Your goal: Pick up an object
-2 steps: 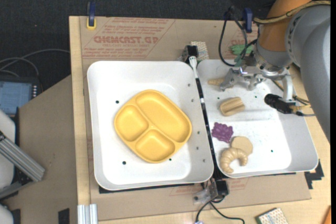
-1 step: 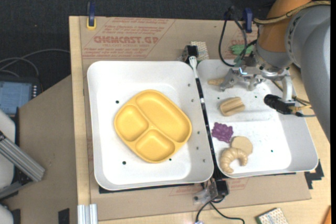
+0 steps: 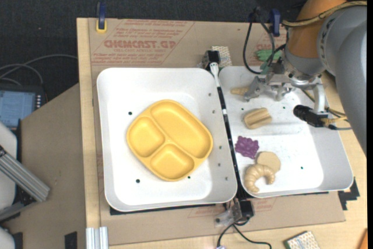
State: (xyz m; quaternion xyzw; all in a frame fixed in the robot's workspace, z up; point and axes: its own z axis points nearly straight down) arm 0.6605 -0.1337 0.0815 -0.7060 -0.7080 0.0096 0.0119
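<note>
Tan bun (image 3: 257, 118), purple grapes (image 3: 246, 147), croissant (image 3: 260, 174), possibly toys, right bin (image 3: 326, 178)

Open floor around yellow tray (image 3: 169, 139) in left bin (image 3: 111, 125), right bin (image 3: 332, 166) crowded by foods, pincer (image 3: 269, 89)

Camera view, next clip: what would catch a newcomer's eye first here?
The yellow divided plate stands out, lying alone in the left bin. The right bin holds small food items: a croissant near the front, purple grapes just behind it, and a bread roll mid-bin. The grey and orange arm reaches in at the right bin's far end, its end effector low over it.
</note>
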